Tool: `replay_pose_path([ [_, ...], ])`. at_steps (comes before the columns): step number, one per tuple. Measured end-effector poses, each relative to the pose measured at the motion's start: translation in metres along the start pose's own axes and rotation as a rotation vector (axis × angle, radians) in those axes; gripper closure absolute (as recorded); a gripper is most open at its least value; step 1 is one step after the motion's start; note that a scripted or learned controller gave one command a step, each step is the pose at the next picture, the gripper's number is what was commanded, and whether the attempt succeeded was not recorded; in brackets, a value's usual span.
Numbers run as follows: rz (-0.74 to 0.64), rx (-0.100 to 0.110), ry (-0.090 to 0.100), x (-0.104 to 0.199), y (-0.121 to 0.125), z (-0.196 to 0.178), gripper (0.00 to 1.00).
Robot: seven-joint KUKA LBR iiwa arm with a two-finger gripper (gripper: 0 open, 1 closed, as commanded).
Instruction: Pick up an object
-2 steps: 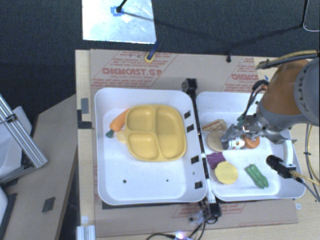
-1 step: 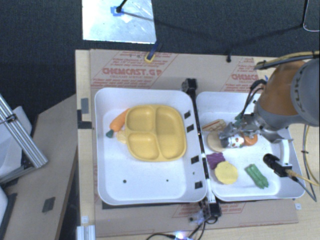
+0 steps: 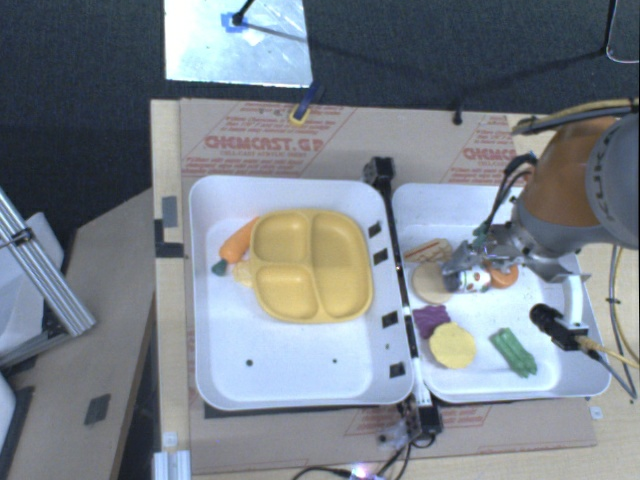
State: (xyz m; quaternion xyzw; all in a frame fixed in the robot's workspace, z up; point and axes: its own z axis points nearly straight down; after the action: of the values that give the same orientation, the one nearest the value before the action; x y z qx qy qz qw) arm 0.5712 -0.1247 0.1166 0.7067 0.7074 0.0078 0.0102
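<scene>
The gripper hovers over toy food beside the tan disc; its spread I cannot tell. Light, rigid plastic pieces, best pinched across their narrow sides.

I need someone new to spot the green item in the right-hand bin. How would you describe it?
Start at the right bin, the one the arm reaches into. Look to its near right corner: the green vegetable lies there at a slant, right of the round yellow piece. It is the only green, long thing in that bin; its neighbours are round, or purple.
</scene>
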Motion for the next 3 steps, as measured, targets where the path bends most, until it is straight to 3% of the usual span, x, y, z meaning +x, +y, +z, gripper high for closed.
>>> replay_pose_path([
  [1,-0.004,0.018,0.002,0.001,0.012,-0.06,1.0],
  [2,-0.004,0.02,0.003,0.001,0.014,-0.11,1.0],
  [3,-0.006,0.026,0.004,0.05,-0.007,-0.1,1.0],
])
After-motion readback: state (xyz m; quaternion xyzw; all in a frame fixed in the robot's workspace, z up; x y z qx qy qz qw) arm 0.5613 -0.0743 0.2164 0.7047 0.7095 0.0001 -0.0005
